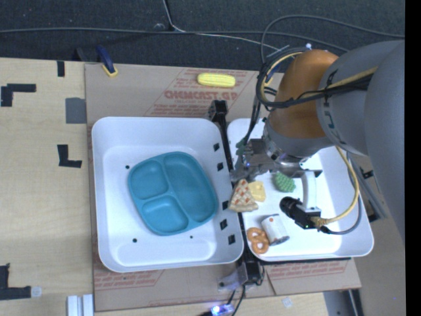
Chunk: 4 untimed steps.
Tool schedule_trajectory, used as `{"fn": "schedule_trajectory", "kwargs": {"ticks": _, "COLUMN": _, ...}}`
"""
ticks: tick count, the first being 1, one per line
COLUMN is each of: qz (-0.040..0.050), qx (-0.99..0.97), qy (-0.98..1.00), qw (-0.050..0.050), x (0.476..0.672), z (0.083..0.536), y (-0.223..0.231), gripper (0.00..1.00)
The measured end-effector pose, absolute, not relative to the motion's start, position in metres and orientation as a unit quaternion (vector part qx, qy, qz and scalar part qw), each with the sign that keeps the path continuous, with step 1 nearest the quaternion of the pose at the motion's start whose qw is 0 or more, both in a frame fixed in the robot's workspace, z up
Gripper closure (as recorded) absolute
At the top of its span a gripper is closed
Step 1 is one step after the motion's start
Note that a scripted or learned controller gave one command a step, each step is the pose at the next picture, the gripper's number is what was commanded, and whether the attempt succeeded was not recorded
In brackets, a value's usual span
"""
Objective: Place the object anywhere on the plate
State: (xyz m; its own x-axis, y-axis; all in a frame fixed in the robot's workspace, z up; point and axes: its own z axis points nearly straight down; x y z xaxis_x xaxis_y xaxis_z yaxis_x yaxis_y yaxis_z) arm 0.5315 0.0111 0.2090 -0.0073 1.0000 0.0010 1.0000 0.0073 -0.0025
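The pizza slice (243, 197) looks light and stiff; take its edges. Whether the gripper (253, 170) holds anything, I cannot tell.

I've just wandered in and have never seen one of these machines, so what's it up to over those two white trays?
The grey and orange arm reaches in over the right bin, where small toy foods lie: a pizza slice, a pretzel, a green piece. Its gripper sits low just above the pizza slice, though whether it holds anything is unclear. The blue plate in the left bin has nothing on it yet.
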Motion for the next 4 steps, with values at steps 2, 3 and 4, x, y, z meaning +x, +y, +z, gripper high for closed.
{"fn": "schedule_trajectory", "kwargs": {"ticks": 2, "qz": 0.0007, "qx": -0.705, "qy": -0.709, "qw": 0.001, "x": 0.558, "z": 0.210, "y": 0.108, "gripper": 1.00}}
{"fn": "schedule_trajectory", "kwargs": {"ticks": 3, "qz": 0.0001, "qx": -0.705, "qy": -0.709, "qw": 0.001, "x": 0.575, "z": 0.209, "y": 0.159, "gripper": 1.00}}
{"fn": "schedule_trajectory", "kwargs": {"ticks": 4, "qz": 0.0005, "qx": -0.706, "qy": -0.708, "qw": 0.001, "x": 0.582, "z": 0.214, "y": 0.175, "gripper": 1.00}}
